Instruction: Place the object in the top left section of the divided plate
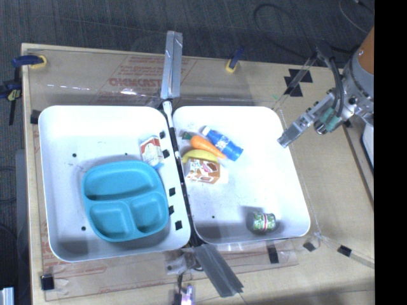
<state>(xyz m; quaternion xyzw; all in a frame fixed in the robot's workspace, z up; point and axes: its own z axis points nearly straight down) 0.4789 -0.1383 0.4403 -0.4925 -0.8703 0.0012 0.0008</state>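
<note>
while end effector (287, 136) hovers, plate (125, 199) sits.

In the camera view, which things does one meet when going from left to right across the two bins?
Blue divided plastic plate → small red-and-white carton → orange carrot → green can lying on its side → the arm's tool, above the right bin's rim.

A single fixed camera hangs above the bench (76, 62) and looks down at a slant, far enough off to take in both white bins whole. The left bin (57, 145) and the right bin (283, 189) lie side by side across the middle, dark floor shows along the far edge, and the arm (359, 75) enters from the right.
</note>
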